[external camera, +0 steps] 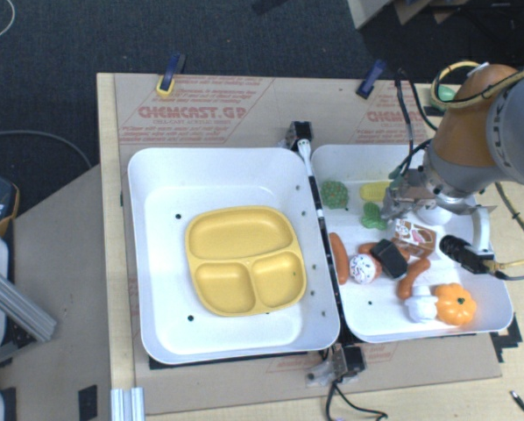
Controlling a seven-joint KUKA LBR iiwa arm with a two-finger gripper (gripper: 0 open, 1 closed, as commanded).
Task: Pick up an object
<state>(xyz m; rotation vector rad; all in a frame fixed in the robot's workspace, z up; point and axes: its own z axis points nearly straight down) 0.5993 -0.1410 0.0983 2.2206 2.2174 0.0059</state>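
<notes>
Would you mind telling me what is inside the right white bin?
The right bin holds a green broccoli piece, sausages, a white ball, a black block and an orange pumpkin. The arm covers the bin's far right part.

The grey arm [507, 139] reached in from the right, its orange band uppermost, wrist bent down, with the gripper [400, 202] lowered at its end.

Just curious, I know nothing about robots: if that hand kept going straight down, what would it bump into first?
Probably the yellow-green toy just below the hand, though depth is hard to judge.
</notes>
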